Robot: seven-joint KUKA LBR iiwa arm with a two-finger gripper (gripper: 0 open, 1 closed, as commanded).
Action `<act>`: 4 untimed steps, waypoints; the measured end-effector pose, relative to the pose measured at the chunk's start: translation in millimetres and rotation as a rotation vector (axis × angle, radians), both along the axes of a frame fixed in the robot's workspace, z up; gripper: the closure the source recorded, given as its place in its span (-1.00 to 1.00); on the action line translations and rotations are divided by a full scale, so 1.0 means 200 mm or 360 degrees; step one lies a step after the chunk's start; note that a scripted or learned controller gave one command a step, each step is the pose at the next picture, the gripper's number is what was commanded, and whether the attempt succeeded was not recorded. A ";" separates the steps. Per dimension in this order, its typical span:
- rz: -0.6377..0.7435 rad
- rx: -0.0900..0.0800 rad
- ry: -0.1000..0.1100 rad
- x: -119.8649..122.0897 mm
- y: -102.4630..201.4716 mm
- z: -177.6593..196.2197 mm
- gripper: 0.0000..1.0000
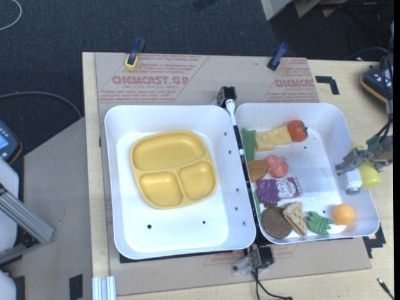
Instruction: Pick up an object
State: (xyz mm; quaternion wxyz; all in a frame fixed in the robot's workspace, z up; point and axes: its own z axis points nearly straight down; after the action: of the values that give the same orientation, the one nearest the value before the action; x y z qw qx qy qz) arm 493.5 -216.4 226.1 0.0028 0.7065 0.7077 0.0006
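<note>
My gripper (354,162) hangs over the right rim of the right bin (325,119). A small yellow object (370,177) and a small white piece (354,182) sit right below it; whether either is held is unclear. In the bin lie a red tomato (297,130), a yellow cheese wedge (271,138), a green strip (249,144), a pink item (276,165), a tan item (257,169), a purple packet (278,189), a brown cookie (275,222), a sandwich slice (294,216), a green leaf (319,222) and an orange ball (343,214).
The left bin (119,186) holds a yellow divided plate (172,167). The bins stand on a cardboard-covered bench (187,77) held by clamps (134,53) at the back. A bare patch of the right bin's floor (319,167) lies between the toys and my gripper.
</note>
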 end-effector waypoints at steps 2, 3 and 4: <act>0.0008 0.0004 0.0000 0.29 0.46 0.08 1.00; 0.0007 0.0005 0.0000 0.42 0.68 0.11 1.00; 0.0005 0.0004 0.0000 0.61 0.87 0.08 1.00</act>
State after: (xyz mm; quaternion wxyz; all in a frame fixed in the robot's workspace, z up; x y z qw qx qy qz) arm 614.5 -43.4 241.6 0.0020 0.7054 0.7088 0.0015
